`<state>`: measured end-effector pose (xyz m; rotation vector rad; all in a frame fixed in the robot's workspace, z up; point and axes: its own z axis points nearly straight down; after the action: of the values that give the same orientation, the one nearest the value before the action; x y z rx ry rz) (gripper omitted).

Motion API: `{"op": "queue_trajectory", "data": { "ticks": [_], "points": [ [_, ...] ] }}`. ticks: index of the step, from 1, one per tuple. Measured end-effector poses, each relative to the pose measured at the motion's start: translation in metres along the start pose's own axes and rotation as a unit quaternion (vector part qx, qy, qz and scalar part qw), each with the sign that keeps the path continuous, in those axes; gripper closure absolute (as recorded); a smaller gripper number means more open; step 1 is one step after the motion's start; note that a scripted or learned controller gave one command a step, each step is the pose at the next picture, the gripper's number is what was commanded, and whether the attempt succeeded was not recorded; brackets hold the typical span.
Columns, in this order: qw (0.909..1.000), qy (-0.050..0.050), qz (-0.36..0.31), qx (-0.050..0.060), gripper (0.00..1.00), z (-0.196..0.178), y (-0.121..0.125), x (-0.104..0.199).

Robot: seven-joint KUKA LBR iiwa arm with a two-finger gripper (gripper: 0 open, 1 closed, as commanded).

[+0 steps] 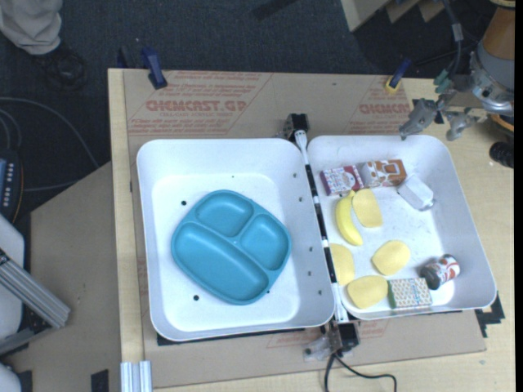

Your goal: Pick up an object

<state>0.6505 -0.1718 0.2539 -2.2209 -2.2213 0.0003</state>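
Cardboard covered the table [245, 96] under two white bins. Every item, the banana [348, 221] included, lay untouched in the right bin [458, 186]; the tool [437, 117] hovered beyond its far rim, fingers spread, holding nothing, so picking remained undone.

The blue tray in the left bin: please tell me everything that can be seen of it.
The blue tray is a rounded, glossy dish that looks like moulded plastic, light blue all over. Raised ridges split it into three compartments: one long one along its lower left side and two smaller ones toward its upper right. It lies flat and right way up, turned at an angle, near the middle of the left bin. It rests on the bin's white floor, and nothing else touches it.
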Motion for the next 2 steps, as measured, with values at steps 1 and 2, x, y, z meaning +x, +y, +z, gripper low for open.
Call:
{"op": "queue_trajectory", "data": {
  "ticks": [1,2],
  "points": [
    [1.0,-0.002,-0.001,-0.006,0.0,0.139,0.015,-0.008],
    [1.0,-0.002,-0.001,-0.005,0.0,0.14,0.019,0.018]
  ]
}}
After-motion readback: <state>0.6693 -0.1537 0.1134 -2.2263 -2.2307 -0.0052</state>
